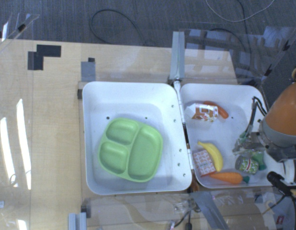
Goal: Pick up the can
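Camera view from above the bench: I see two shallow white bins side by side, the left bin point(90, 128) bearing a green divided plate point(131, 149), the right bin point(234, 92) crowded with groceries. My arm point(287, 119), grey with its orange band, comes in from 3 o'clock and hangs over the right bin's near right corner. The gripper point(247, 146) sits directly above the can point(247, 164), a small green-labelled tin lying at about 5 o'clock in that bin; from this slant I cannot tell whether the pincer is apart, together, or clamped on anything. An orange carrot point(226, 177) lies at the can's 8 o'clock, along the bin's near wall. A banana point(211, 155) rests at the can's 9 o'clock, touching a red patterned packet point(203, 161) on its left. A white and orange carton point(204, 112) lies toward 11 o'clock, near the far wall.
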`<state>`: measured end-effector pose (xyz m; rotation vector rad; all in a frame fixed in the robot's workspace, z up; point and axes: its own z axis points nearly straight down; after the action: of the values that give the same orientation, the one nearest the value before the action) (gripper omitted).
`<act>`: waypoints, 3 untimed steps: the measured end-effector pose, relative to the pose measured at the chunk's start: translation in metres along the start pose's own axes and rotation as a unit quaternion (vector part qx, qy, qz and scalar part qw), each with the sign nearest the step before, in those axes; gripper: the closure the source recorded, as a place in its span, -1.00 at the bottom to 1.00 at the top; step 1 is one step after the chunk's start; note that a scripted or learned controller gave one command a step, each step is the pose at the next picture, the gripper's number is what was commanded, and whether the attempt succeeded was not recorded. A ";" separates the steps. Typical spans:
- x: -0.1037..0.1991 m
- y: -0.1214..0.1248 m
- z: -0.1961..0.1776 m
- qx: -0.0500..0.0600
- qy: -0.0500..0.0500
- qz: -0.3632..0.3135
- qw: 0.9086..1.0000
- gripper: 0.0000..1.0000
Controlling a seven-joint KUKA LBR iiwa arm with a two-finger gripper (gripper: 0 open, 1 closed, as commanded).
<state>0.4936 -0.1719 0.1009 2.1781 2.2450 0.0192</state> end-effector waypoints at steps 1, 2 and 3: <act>0.003 0.001 0.000 0.001 0.002 -0.002 1.000 -1.00; -0.017 0.002 0.009 0.003 0.012 -0.039 0.999 -1.00; -0.018 0.000 0.010 0.004 0.011 -0.071 0.997 -1.00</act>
<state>0.4948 -0.1901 0.0913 2.0251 2.4109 0.0332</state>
